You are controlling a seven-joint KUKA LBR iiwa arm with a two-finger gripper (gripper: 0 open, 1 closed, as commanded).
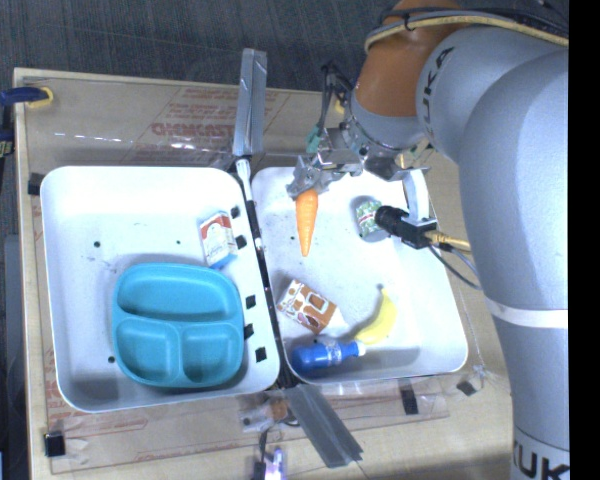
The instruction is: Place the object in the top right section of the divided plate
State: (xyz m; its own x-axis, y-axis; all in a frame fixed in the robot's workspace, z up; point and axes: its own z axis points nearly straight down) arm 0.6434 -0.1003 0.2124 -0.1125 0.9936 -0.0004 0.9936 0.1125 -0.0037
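Bench: two white bins (70, 298) side by side.
Plate: blue divided plate (180, 325) lies in left bin.
Gripper: gripper (310, 180) over right bin, fingers clamped on carrot's top.
Carrot: carrot (306, 222) hangs tip-down.

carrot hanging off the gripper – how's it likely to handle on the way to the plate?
The carrot hangs point-down from the gripper, held at its thick end, so it may swing. It looks stiff, probably light plastic. Its tapered round form would likely roll once laid on the blue divided plate.
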